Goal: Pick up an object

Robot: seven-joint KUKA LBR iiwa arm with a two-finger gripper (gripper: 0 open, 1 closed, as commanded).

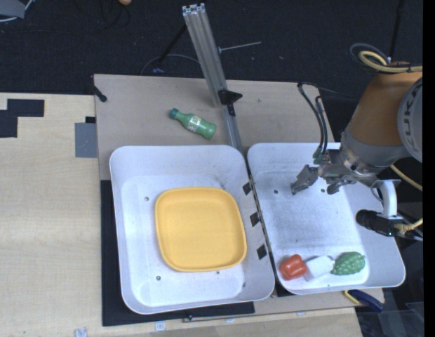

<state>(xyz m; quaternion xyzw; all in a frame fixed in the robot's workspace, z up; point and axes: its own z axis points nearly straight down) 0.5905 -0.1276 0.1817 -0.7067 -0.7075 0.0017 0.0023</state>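
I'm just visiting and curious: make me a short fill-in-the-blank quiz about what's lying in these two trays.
1. The yellow plate lies in the ____ bin.
2. The green bottle lies on the bench, ____ both bins.
3. Between the red pepper and the bumpy green fruit lies a ____ object.
4. The claw hangs over the ____ bin.

Missing words: left; outside; white; right
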